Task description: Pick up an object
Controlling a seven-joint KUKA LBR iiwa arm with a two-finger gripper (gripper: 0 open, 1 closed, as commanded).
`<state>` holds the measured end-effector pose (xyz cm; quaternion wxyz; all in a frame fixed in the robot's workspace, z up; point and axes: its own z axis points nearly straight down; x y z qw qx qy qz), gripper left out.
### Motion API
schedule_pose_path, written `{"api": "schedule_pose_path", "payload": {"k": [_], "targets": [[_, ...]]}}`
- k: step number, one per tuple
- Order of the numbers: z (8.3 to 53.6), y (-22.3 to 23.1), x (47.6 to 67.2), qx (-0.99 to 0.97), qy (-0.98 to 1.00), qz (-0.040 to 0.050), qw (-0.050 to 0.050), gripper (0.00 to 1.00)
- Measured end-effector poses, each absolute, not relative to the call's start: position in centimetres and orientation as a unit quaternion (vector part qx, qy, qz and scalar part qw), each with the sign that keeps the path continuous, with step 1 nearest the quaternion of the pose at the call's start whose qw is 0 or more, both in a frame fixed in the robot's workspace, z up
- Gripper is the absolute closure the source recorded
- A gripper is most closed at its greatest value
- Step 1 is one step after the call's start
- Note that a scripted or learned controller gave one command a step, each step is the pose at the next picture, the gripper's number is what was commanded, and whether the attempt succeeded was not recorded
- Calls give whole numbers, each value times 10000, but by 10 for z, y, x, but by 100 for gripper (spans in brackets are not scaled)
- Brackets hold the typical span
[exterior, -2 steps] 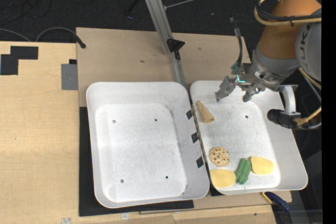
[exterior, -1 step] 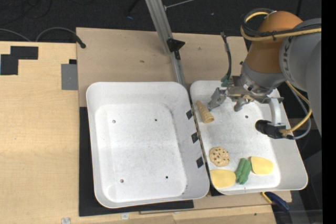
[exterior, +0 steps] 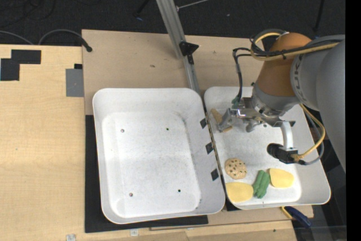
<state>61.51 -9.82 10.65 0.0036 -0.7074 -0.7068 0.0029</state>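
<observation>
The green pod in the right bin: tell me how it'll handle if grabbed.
The green pod looks small, so probably light. Its narrow, elongated shape might roll or twist sideways. It lies wedged between two yellow pieces, which may crowd a grasp.

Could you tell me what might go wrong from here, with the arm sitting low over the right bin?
The hand sits low by the divider, near a small tan object at the right bin wall; a grasp there may hit the wall. The cookie, green piece and two yellow pieces lie clustered, so a grab could catch two.
</observation>
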Motion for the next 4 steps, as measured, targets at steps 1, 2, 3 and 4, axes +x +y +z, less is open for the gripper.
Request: {"api": "schedule_pose_path", "payload": {"k": [1, 2, 3, 4], "targets": [[91, -98, 615, -7080, -7062, 10, 8, 0], [102, -99, 615, -7103, -7039, 6, 10, 100], [146, -103, 620, -7093, -7049, -4, -5, 100], [207, -97, 621, -7070, -7072, -13, -14, 100]]}}
